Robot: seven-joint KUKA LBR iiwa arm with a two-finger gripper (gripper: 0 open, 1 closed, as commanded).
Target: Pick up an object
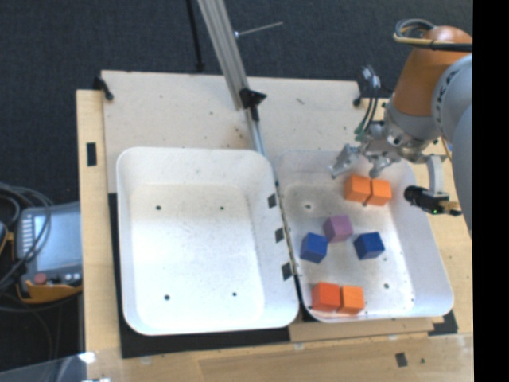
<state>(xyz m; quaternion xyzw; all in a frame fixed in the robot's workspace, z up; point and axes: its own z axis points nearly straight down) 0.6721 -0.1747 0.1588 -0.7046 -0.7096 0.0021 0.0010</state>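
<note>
The tool (367, 159) is hovering with fingers spread and nothing between them, just above an orange block (367, 190) in the right bin (425, 289) — two blue cubes (314, 247), a purple cube (339, 228) lying nearer the front.

The grey arm (452, 86) carries an orange band (425, 70), looping cables at its wrist, and a metallic two-finger gripper (363, 162).

arm comes in from the right, orange band up top, wrist angled down toward the far right. gripper (364, 161) hangs low with its fingers (342, 164) spread apart, nothing between them.
</note>
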